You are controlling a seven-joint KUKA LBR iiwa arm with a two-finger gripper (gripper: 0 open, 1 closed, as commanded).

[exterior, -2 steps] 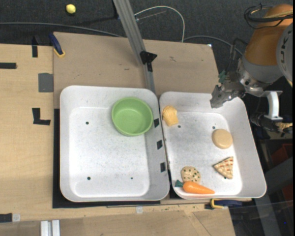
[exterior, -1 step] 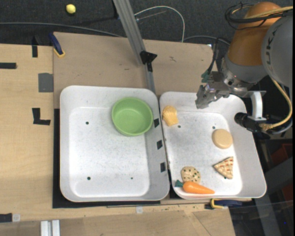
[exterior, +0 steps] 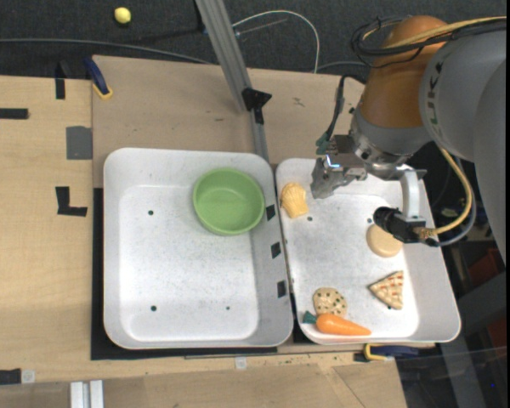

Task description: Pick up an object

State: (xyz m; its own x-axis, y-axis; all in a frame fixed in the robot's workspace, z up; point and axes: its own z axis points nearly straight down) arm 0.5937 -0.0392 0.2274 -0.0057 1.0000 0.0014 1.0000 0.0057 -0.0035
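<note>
The gripper [exterior: 326, 179] is hovering over the right bin [exterior: 433, 330] near its left rim, just beside a yellow corn piece [exterior: 294, 201] (whether it is grasping anything is unclear), bare floor lying below

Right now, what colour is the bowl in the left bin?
Light green, seen plainly in the camera view: the bowl.

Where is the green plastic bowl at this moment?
The green plastic bowl sits in the left white bin, near that bin's far right corner, just left of the yellow corn-shaped toy in the neighbouring bin.
</note>
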